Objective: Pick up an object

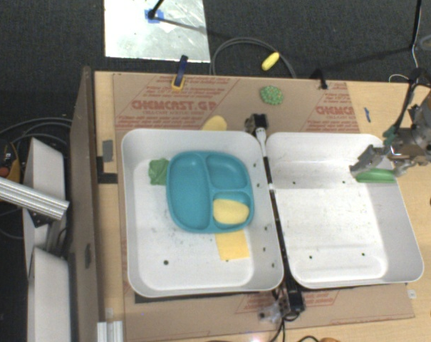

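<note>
- Green object (375, 176): lies at the right edge of the right bin (343, 262), directly under the tool (372, 164). It is the nearest candidate for the pick.
- Tool state: whether it is open, closed or gripping the green object cannot be determined; the view is too blurred there. Risk: a lift from here may come up empty.
- The green object rests against or on the bin's rim. Risk: a descending tool strikes the rim, or pushes the object over the edge onto the tabletop (414, 191).
- Its shape appears flat and low. Risk: the tool closes above it and slips off.
- Other candidates sit in the left bin (140, 262): a blue divided plate (201, 184) carrying a yellow object (231, 210), a yellow slice (233, 246) partly under the plate's near edge, and a green piece (158, 170) at its left side. Risk: crowding makes a clean grasp of one item uncertain.
- A black divider (270, 191) runs between the bins. Risk: collision during any crossing at low height.
</note>
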Controlling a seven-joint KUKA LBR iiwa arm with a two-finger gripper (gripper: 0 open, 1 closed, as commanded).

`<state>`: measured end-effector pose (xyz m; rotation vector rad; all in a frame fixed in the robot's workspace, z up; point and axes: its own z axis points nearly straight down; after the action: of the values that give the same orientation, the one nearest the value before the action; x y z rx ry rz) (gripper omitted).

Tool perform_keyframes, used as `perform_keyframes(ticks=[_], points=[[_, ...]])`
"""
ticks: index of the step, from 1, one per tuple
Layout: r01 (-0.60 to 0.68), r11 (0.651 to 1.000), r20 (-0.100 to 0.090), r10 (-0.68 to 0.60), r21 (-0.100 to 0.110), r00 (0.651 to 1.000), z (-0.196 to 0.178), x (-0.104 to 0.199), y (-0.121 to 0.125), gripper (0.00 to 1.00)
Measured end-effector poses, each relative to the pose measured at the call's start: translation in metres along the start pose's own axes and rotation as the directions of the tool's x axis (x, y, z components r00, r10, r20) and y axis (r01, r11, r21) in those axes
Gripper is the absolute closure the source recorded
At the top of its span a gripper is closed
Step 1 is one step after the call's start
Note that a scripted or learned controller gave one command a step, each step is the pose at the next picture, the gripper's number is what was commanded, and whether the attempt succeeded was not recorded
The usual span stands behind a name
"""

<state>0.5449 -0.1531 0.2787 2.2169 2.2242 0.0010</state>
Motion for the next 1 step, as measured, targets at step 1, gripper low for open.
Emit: perform_keyframes(ticks=[1], points=[[0.001, 1.0, -0.005, -0.001, 0.014, 1.0, 0.1556, 0.0338, -0.0051, 0.0]])
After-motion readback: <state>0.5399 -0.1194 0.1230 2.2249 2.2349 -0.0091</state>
